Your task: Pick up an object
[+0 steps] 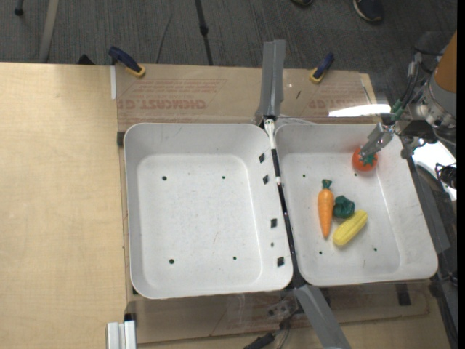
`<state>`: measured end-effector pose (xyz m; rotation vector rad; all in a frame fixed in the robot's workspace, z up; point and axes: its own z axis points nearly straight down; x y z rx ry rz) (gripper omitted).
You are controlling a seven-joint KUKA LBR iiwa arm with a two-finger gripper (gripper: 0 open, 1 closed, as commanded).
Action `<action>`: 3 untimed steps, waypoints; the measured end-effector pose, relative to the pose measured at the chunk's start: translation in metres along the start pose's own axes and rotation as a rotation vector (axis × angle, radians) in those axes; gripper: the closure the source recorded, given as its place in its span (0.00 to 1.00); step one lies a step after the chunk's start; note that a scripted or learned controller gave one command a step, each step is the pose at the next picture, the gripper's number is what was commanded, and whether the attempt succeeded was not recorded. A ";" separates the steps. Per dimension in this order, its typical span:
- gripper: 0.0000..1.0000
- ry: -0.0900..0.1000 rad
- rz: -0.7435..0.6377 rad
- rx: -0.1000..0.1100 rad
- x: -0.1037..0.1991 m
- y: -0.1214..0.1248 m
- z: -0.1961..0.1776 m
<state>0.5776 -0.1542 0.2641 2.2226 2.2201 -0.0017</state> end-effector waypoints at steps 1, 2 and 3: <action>0.00 -0.001 0.107 -0.001 -0.012 0.064 0.142; 0.00 0.001 0.129 0.003 -0.031 -0.001 0.174; 0.00 -0.001 0.143 -0.001 -0.060 0.038 0.076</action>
